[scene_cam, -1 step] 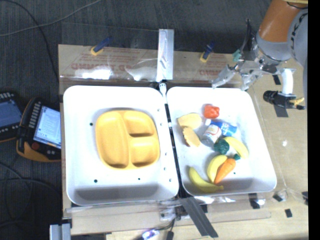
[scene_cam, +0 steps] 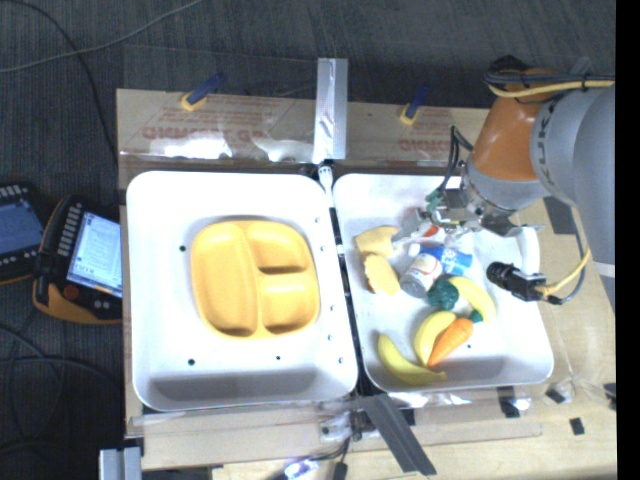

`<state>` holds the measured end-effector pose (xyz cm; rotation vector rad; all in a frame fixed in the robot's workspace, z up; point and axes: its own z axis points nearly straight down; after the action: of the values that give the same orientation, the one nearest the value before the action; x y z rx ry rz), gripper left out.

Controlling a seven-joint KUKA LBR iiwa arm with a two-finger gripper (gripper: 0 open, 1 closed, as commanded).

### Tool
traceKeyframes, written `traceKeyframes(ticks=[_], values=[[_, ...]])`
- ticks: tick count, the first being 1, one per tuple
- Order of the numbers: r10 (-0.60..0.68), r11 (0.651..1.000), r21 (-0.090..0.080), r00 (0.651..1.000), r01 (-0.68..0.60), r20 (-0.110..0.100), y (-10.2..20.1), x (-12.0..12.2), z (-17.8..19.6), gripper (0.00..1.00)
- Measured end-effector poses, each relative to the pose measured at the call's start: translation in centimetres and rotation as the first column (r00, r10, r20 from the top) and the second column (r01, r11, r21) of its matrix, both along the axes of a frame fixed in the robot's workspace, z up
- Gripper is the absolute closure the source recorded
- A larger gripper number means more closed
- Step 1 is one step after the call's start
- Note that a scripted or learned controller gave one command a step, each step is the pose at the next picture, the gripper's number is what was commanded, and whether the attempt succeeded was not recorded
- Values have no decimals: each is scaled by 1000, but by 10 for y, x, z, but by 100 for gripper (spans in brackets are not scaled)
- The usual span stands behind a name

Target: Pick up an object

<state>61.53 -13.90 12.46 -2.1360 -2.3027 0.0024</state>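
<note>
Gripper low over the toy pile in the right bin.

The gripper (scene_cam: 437, 230) sits at the upper edge of the clutter in the right bin (scene_cam: 530, 353); whether its fingers are spread or pinching anything cannot be told. The nearest object, a small white-and-blue bottle (scene_cam: 425, 269), lies just below-left of it, long axis slanting toward the fingers. A carrot (scene_cam: 451, 337) and a banana (scene_cam: 402, 361) lie farther down. The left bin (scene_cam: 160, 298) holds a yellow divided tray (scene_cam: 255, 276).
</note>
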Motion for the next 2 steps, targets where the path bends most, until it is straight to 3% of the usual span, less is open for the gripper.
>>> traceKeyframes(ticks=[1, 2], values=[[56, 998, -5, 998, -56, 14, -22, 47, -35, 0], [59, 998, -5, 998, -58, 9, -21, 47, -29, 100]])
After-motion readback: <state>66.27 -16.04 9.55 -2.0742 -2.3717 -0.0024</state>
